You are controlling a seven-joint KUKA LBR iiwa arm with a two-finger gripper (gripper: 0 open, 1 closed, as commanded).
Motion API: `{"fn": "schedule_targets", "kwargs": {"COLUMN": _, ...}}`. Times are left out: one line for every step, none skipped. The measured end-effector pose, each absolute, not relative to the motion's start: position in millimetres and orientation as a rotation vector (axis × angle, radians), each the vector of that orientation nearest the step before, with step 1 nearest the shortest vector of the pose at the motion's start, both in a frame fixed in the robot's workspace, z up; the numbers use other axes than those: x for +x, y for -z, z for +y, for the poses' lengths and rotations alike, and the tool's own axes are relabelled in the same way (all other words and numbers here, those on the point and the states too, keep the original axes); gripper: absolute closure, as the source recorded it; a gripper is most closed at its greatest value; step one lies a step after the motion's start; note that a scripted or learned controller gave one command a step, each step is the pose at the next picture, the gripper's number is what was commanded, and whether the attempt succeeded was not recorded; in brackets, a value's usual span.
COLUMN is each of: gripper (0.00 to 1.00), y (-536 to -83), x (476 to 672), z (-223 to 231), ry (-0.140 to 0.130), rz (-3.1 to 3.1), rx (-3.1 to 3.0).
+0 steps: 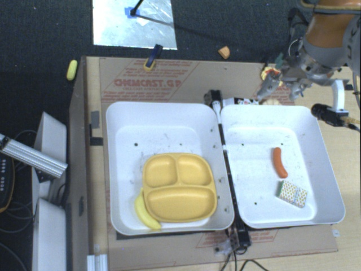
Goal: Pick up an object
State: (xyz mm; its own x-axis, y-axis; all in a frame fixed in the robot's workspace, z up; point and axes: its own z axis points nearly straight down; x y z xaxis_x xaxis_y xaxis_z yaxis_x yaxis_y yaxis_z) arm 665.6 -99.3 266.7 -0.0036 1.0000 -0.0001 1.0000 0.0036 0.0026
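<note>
While the grey arm (330, 27) with its orange band occupies the upper right of the frame, its claw (269, 88) hangs above the far rim of the right-hand bin (321, 145), just outside the bin's upper edge. Whether the claw stands open or closed cannot be told at this size; nothing is visibly between its fingers.

Right-hand bin: an orange-red sausage (279, 162) lies lengthwise right of the bin's centre. Just below it, near the lower right corner, rests a small patterned block (291, 194), tilted, apart from the sausage. Both lie well below the claw.

Left-hand bin (121, 151): a yellow three-compartment tray (179, 186) fills the lower middle. A banana (145, 213) curves along the tray's lower left edge, touching it and partly tucked beneath.

The two bins sit side by side, their inner rims meeting at a black clip (215, 97) at the top centre. They rest on a brown cardboard sheet (169, 81) printed with red lettering, which covers the surface.

Surroundings: a shiny square sheet (135, 16) lies on the dark floor at upper left of centre; a small yellow object (71, 69) sits at the cardboard's upper left corner, a blue-and-yellow object (152, 57) at its top edge, and a small orange piece (224, 52) lies to the right of that. A metal rail (34, 154) crosses the left edge.
</note>
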Motion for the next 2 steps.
{"fn": "schedule_targets", "kwargs": {"gripper": 0.0, "y": -84, "x": 643.9, "z": -143, "ry": -0.001, "rz": 2.221, "rx": 2.22}}
{"fn": "schedule_targets", "kwargs": {"gripper": 0.0, "y": -191, "x": 645.8, "z": -190, "ry": -0.004, "rz": 2.217, "rx": 2.215}}
